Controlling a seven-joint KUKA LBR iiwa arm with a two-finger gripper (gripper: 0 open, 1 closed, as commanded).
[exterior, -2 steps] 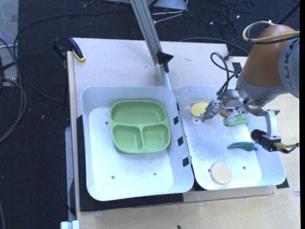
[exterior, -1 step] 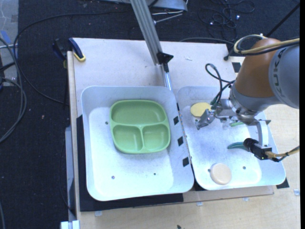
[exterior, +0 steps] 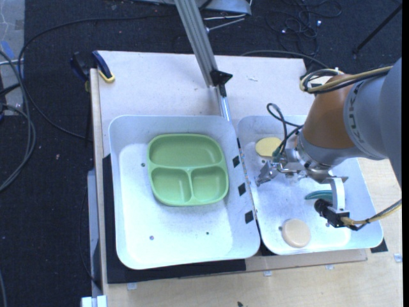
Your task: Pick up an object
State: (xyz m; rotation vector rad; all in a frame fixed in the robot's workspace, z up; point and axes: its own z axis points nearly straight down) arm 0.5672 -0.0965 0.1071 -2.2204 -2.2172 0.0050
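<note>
A yellow disc (exterior: 266, 147) lies flat on the floor of the right bin (exterior: 281, 200), just beyond the gripper (exterior: 264, 174) on its far side; its edge toward the arm is covered by the wrist, and whether the two touch cannot be told. A cream round lump (exterior: 296, 233) sits in the same bin on the gripper's near side, close to the front wall, apart from the tool with bare white floor between them. A small teal piece (exterior: 317, 196) shows behind the gripper, under the wrist, mostly hidden, and what it is cannot be told. The gripper hangs low over the left part of this bin, beside the wall that meets the left bin, and whether it is released or clenched cannot be told from this slant. The arm (exterior: 348, 120), grey with its orange band, comes in from behind the tool and covers the bin's far right corner. Ahead of the gripper, across the two meeting walls, the left bin (exterior: 128, 235) holds a green plate (exterior: 188, 169) with three compartments, lying flat and well apart from the tool. Both bins rest on a pale bench (exterior: 160, 82), above which a metal strut (exterior: 195, 31) slants away on the gripper's far side
</note>
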